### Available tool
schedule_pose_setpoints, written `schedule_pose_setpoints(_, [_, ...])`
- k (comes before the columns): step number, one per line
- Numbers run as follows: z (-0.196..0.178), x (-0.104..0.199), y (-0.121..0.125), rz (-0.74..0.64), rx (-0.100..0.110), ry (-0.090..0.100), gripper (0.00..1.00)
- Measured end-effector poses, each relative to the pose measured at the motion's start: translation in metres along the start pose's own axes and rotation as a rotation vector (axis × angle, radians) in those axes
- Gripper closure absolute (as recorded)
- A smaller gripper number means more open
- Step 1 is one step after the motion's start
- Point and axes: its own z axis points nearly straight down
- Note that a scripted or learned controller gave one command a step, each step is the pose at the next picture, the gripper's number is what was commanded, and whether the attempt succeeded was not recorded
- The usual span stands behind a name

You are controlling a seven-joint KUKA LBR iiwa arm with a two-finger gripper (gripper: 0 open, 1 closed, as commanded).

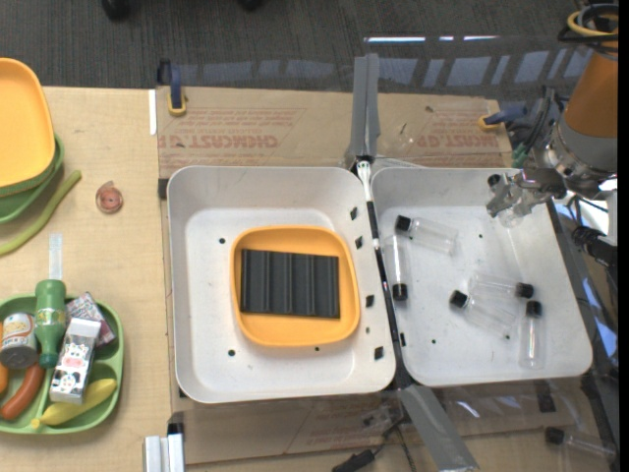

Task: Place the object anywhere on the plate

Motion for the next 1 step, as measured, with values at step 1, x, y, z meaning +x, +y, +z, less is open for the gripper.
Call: schedule_pose_setpoints(1, [-0.0470,0.0335,0.0427,-0.132,-0.002,-0.001,1.00])
